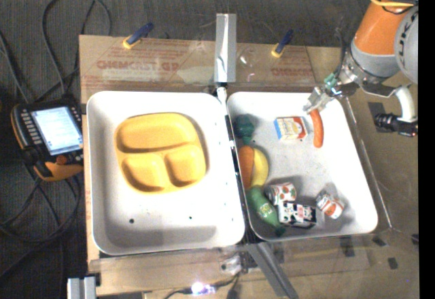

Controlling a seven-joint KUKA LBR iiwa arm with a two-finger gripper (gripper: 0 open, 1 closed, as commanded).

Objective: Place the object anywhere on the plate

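Note:
A yellow plate (158,125) with three compartments lies in the left bin (103,182). In the right bin (355,175), my gripper (325,95) hangs over the far right corner. Just below its tip lies a red-orange sausage (317,128), pointing toward the near side. Whether the gripper touches the sausage is unclear from this angle. A small white and blue carton (291,128) sits just left of the sausage.
The right bin also holds a dark green vegetable (245,126), a carrot (245,158), a banana (261,165), a green cucumber (259,204), two small cans (282,192) (329,206) and a black and white carton (298,214). A metal divider post (225,46) stands behind the bins.

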